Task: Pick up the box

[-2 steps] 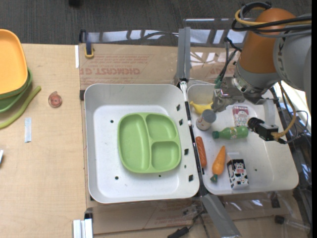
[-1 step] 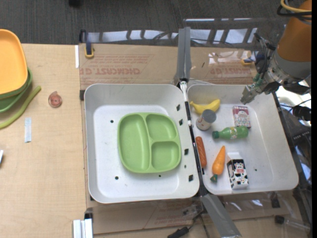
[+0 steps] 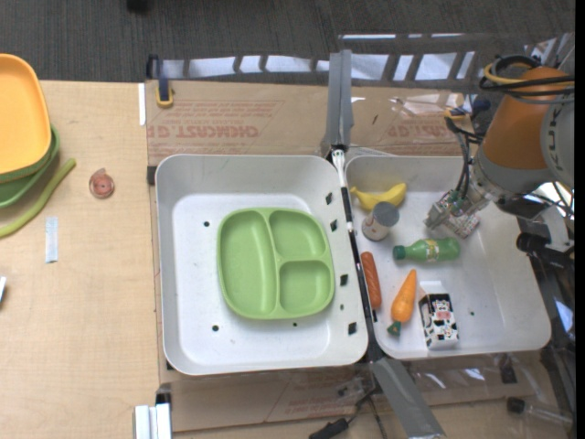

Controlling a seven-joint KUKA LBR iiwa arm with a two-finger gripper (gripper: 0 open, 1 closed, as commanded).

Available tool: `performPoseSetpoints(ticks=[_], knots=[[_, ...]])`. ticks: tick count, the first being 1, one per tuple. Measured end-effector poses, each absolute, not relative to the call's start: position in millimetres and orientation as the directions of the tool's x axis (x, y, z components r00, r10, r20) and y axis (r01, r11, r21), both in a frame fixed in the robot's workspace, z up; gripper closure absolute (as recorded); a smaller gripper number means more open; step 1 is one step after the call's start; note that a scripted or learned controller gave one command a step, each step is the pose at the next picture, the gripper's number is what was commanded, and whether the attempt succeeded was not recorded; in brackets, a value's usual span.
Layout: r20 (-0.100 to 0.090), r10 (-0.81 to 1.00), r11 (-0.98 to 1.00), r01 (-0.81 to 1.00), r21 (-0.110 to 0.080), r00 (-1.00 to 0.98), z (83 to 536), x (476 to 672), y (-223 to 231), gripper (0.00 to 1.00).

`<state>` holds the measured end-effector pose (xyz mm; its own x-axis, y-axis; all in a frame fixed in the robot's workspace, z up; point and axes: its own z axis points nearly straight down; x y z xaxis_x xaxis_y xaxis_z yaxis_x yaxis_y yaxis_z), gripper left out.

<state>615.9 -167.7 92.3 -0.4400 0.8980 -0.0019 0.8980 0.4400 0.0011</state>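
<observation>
The box [image 3: 439,320] is a small white carton with black patches, lying flat near the front of the right bin [image 3: 521,323]. My gripper [image 3: 452,214] hangs over the back of the same bin, well behind the box and just above a green bottle [image 3: 428,251]. Nothing shows between the gripper and the box but the bottle.
In the right bin also lie a banana [image 3: 380,196], a grey cup [image 3: 381,219], a carrot [image 3: 402,298] and a red sausage [image 3: 370,278] along the left wall. The left bin [image 3: 183,245] holds a green divided plate [image 3: 275,262]. Yellow and green dishes [image 3: 20,126] sit far left.
</observation>
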Motion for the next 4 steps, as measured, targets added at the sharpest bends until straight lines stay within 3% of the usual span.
performPoseSetpoints(ticks=[1,2,3,4], knots=[[-0.002,0.969,0.246,0.969,0.0,-0.246,243.5,630.7,-156.6,1.0],[-0.001,0.983,0.183,0.983,-0.003,-0.183,208.8,569.8,-164.4,1.0],[0.0,0.983,0.183,0.983,-0.003,-0.183,208.8,569.9,-164.4,0.0],[-0.003,0.914,0.406,0.914,0.001,-0.406,182.8,630.6,-181.9,0.0]])
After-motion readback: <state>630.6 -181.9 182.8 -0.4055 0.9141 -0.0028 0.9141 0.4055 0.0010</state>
